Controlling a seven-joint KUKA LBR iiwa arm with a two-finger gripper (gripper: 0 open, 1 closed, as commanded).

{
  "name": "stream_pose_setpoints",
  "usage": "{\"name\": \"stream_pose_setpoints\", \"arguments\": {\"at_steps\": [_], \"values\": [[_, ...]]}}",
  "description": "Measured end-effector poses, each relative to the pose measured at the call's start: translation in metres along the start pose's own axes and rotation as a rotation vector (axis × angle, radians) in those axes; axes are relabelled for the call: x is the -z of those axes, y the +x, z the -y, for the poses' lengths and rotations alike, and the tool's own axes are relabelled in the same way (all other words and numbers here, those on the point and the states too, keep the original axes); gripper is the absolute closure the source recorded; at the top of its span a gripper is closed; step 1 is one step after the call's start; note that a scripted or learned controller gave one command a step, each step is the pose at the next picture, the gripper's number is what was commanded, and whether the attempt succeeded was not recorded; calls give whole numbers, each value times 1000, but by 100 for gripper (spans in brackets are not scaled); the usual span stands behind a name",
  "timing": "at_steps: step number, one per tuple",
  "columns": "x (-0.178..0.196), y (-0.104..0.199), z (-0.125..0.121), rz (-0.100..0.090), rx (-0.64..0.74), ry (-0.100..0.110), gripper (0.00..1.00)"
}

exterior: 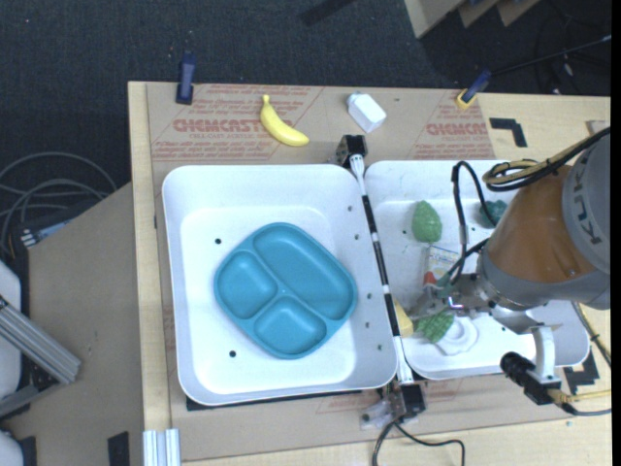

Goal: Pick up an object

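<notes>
The arm (543, 246) reaches from the right into the right bin (388, 187), and its gripper (448, 304) sits low at the bin's front left. A bumpy green object (434, 327) lies right under the gripper, beside a white ring-shaped piece (462, 339). Whether the gripper touches either one is hidden. A smooth green object (425, 220) lies further back in the same bin. A small red item (430, 280) lies between them. A teal item (496, 211) peeks out beside the arm. The left bin (184, 202) holds a blue divided plate (283, 289).
On the bench behind the bins lie a yellow banana (282, 124) and a white block (367, 112). A blue clip (185, 78) and a blue-and-yellow clip (473, 90) stand at the back edge. Black cables (468, 178) loop over the right bin's back.
</notes>
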State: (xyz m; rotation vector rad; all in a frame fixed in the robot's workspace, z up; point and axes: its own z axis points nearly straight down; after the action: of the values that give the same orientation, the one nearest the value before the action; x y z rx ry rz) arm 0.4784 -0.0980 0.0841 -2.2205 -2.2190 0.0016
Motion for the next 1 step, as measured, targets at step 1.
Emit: {"name": "stream_pose_setpoints", "arguments": {"at_steps": [1], "values": [[10,0,0,0,-1,-2,100]]}}
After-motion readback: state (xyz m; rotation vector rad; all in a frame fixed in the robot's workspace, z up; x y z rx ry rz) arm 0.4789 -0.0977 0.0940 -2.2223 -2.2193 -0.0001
